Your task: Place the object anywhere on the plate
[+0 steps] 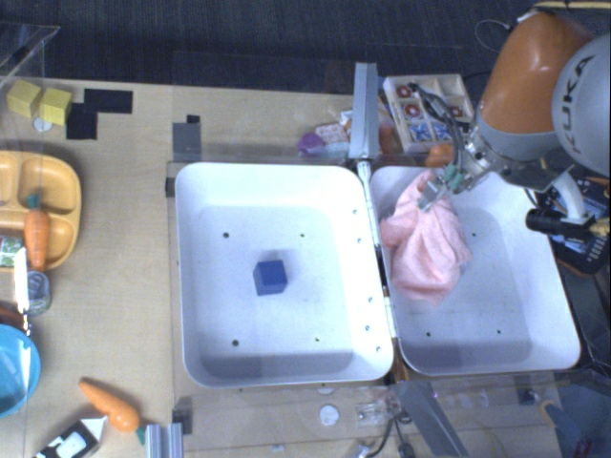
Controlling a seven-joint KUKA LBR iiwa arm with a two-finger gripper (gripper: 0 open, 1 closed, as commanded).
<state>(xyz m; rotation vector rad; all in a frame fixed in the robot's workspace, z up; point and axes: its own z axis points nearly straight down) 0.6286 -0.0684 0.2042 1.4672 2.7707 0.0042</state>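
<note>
Pink cloth (427, 244) bunched in the right bin (535, 342), near its left wall. Gripper (445, 181): jaws pinched on the cloth's upper corner, which is drawn up between them. Blue cube (271, 276) lies in the left bin (220, 351).

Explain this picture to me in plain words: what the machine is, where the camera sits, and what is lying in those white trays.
One camera looks down at a slant on a bench. The grey and orange machine at the right is a robot arm; its gripper is at the top of a pink cloth, which seems pinched and drawn up between its fingers. The cloth hangs into the right bin. The left bin holds a small blue cube. Beside the bins lie a yellow divided plate and two toy carrots.
</note>
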